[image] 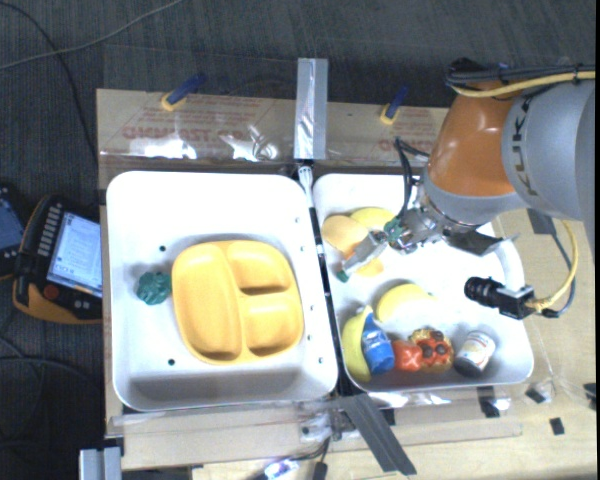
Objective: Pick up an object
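Nearest you, the right bin (515, 353) holds a blue packet (377, 351), red toy (425, 350) and small jar (474, 351). Farther back, your gripper (365, 255) hangs over yellow pieces (352, 230); its grip can't be made out.

Grey KUKA arm (555, 133) enters from the frame's right edge at upper right, its orange band (470, 148) bulking above the wrist, the gripper (365, 253) slanting down-left toward centre of frame, tip low and just right of the midline, finger state unreadable.
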`<state>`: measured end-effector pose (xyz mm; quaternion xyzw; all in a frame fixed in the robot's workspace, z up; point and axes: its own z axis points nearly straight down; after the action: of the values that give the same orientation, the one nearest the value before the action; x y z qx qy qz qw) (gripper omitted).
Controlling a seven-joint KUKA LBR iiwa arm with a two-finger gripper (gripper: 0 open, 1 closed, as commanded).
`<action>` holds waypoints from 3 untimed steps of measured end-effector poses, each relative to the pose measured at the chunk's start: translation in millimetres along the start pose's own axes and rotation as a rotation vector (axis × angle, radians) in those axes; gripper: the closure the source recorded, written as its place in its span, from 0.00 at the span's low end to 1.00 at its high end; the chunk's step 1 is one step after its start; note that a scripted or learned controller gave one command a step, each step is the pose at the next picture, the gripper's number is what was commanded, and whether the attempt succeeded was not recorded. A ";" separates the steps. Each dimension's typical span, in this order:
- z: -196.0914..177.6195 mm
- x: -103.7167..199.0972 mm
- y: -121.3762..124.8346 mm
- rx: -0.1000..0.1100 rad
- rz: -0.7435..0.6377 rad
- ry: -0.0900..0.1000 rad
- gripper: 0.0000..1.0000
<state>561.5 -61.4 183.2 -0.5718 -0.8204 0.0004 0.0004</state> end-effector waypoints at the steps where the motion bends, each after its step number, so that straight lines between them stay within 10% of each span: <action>1: 78.2 -55.0 10.5 -0.023 0.024 -0.011 0.00; 2: 81.3 -65.5 49.2 -0.031 0.096 -0.007 0.00; 3: 69.0 -64.5 50.8 -0.033 0.094 -0.007 1.00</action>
<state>631.5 -104.3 114.1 -0.6096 -0.7926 -0.0109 -0.0119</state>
